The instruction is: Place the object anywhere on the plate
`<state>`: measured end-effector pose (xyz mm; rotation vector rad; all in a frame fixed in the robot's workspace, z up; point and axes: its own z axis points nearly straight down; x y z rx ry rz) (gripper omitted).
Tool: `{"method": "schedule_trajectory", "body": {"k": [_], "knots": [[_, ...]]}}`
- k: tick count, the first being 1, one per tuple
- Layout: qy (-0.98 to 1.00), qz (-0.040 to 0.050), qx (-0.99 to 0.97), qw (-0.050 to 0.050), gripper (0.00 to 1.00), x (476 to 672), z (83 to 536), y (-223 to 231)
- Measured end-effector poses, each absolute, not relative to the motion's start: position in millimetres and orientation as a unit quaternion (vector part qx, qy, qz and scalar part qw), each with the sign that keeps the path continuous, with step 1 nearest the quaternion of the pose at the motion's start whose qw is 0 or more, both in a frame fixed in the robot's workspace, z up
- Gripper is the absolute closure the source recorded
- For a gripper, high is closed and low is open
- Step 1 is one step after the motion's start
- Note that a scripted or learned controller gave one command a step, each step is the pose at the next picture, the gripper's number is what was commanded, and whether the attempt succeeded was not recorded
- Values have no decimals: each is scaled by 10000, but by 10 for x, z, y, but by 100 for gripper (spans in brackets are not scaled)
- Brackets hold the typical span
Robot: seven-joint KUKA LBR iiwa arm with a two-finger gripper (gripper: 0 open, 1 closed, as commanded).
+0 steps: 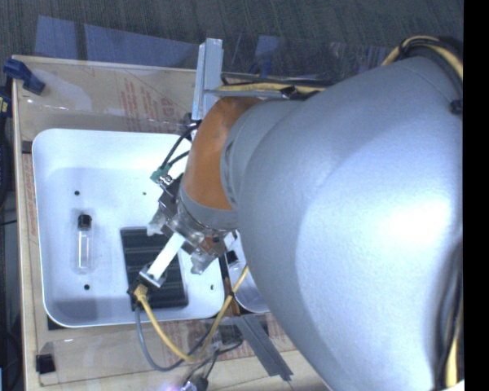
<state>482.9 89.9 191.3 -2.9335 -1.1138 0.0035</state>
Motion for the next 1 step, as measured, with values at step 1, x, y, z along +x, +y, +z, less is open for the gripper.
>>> {"method": "schedule_trajectory", "body": {"k": [1], "knots": [[-3599, 29, -9330, 36, 100, 4830, 1998, 924]]}}
